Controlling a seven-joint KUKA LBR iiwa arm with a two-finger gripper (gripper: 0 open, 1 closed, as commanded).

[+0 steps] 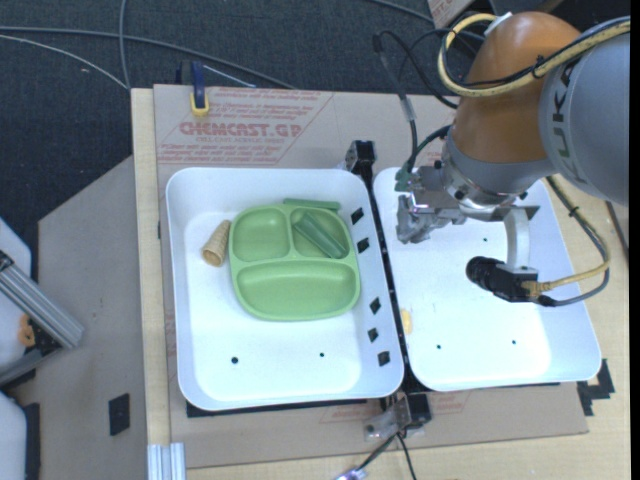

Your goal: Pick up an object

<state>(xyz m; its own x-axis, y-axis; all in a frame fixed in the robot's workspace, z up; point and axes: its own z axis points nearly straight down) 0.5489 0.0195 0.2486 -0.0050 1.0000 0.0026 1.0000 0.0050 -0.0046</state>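
Observation:
A green divided plate [293, 261] lies in the left bin [270, 368]. A green pod-shaped piece [320, 234] rests in the plate's upper right compartment. A tan cone-shaped object [215, 243] lies just left of the plate on the bin floor. My gripper [418, 223] hangs over the upper left part of the right bin [500, 358], close to the divider between the bins. Nothing shows between its fingers, and their gap is too hidden to read.
A black sensor unit [500, 276] with a yellow cable sits over the right bin's middle. A small yellowish crumb [405, 320] lies by the divider. Black clips [372, 308] line the divider. Cardboard [250, 118] underlies both bins.

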